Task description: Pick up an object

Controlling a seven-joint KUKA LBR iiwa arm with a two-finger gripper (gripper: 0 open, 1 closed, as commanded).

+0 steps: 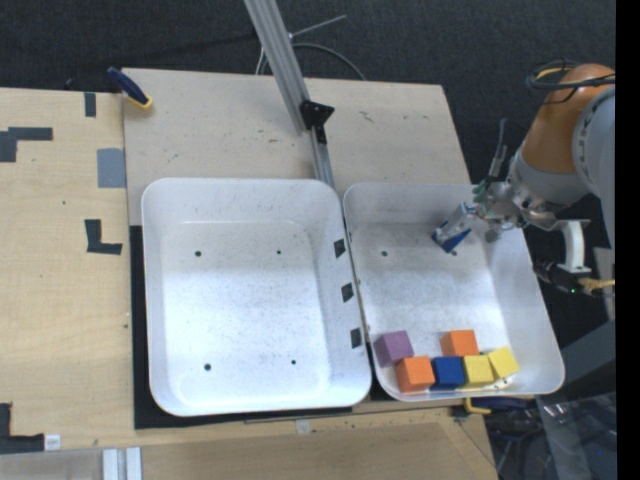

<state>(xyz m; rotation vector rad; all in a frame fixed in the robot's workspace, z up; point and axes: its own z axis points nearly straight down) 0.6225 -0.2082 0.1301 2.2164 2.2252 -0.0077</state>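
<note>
Camera view, tool (455, 236) state unclear over right bin (520, 278), blocks (447, 360) clustered well apart.

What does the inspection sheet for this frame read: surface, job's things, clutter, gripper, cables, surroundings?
Surface: wooden bench bearing two white bins, left bin and right bin, side by side.
Job's things: blocks clustered at the right bin's near edge: purple block, two orange blocks, blue block, two yellow blocks.
Clutter: blue-and-yellow clamp at the bench's far left corner.
Gripper: gripper over the right bin's far part, apart from the blocks; blue tips.
Cables: thin cable behind the bench.
Surroundings: slanted metal pole; dark floor.
</note>
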